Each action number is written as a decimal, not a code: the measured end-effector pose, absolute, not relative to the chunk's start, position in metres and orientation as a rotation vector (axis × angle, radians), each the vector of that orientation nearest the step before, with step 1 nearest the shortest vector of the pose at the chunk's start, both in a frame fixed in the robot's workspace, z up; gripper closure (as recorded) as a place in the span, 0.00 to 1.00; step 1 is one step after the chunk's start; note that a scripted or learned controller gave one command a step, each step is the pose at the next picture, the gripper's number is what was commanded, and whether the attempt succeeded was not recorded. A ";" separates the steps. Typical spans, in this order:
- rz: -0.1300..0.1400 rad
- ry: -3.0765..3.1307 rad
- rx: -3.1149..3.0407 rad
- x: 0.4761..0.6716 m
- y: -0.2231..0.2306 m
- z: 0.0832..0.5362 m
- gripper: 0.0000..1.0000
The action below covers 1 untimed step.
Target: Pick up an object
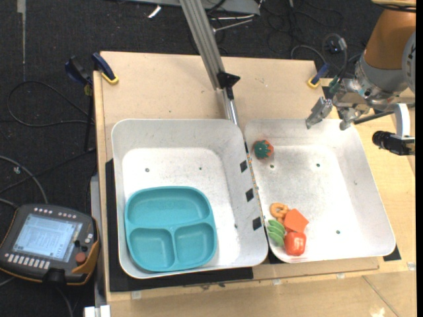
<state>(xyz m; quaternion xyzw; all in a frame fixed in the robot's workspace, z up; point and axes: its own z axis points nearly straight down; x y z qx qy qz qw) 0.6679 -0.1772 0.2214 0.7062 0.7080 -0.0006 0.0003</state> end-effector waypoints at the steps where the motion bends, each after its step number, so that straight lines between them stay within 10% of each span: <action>1: 0.000 2.224 2.214 0.669 -0.177 0.232 1.00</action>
